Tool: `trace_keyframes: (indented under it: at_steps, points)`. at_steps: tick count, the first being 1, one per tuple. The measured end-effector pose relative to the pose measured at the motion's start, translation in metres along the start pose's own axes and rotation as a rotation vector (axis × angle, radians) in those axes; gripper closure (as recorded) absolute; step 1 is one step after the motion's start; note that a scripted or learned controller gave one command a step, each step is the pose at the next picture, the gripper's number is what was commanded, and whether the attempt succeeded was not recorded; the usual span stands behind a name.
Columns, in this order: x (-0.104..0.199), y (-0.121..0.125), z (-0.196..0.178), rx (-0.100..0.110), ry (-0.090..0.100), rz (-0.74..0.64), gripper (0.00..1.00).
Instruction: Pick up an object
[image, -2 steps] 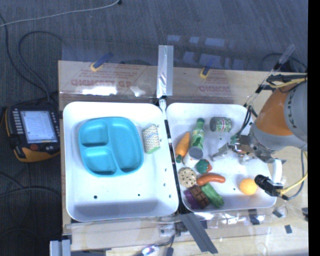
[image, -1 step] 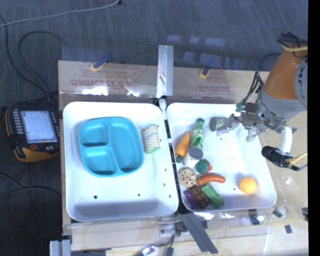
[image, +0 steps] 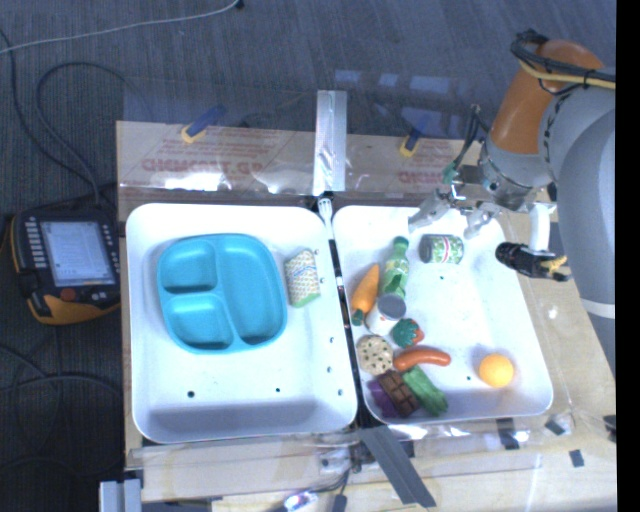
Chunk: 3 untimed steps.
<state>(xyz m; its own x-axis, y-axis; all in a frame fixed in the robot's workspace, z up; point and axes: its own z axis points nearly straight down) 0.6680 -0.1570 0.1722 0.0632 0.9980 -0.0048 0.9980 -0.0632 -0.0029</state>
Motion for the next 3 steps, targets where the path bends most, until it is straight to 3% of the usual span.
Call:
trace_keyframes:
  at_steps: [1, 2, 3]
  points:
    - [-0.025, -0.023, -0.047, -0.002, 0.0, -0.147, 0.0]
    - [-0.021, 0.002, -0.029, -0.003, -0.001, -0.275, 0.0]
    - [0.009, 0.0, -0.035, -0.003, 0.0, -0.402, 0.0]
